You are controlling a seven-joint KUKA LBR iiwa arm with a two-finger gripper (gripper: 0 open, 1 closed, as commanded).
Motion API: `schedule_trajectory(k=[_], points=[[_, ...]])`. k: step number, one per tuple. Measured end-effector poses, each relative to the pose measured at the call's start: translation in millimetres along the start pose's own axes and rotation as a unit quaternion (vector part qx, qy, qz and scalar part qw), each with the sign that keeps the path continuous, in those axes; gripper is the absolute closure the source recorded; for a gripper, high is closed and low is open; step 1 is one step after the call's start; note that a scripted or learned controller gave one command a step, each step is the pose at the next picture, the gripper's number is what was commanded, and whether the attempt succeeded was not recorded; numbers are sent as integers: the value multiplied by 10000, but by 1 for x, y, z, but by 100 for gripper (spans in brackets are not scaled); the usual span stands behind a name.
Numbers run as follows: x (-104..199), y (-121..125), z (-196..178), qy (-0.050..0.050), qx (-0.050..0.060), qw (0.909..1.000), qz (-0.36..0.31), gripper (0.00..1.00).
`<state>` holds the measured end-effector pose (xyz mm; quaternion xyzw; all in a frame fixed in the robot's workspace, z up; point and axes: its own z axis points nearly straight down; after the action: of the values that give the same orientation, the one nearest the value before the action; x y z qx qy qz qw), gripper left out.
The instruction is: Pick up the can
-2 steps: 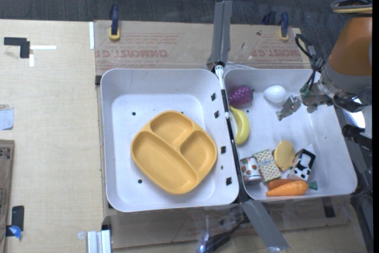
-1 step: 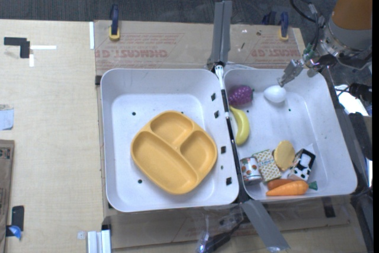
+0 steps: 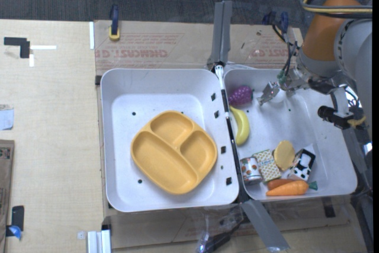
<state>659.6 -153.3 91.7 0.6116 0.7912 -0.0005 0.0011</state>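
The can (image 3: 250,169), small with a red and white label, lies at the near left corner of the right bin (image 3: 314,121). It rests against the bin's dividing wall, next to a patterned box (image 3: 267,165). My gripper (image 3: 268,93) hangs over the far part of the right bin, just right of a purple bunch of grapes (image 3: 240,94). It is well away from the can, which lies toward the bin's near side. Nothing shows in the gripper.
A banana (image 3: 240,124) lies along the dividing wall between the grapes and the can. A round biscuit (image 3: 284,154), a black and white carton (image 3: 304,164) and a carrot (image 3: 288,188) crowd the near edge. A yellow divided plate (image 3: 173,151) sits in the left bin (image 3: 118,127).
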Motion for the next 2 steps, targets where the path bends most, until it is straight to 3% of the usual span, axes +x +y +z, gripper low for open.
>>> schedule_trajectory(k=[1, 2], points=[[44, -56, 1, 15, 21, 9854, 1700, 0], [42, -56, -7, 16, 28, 9853, 1710, 100]])
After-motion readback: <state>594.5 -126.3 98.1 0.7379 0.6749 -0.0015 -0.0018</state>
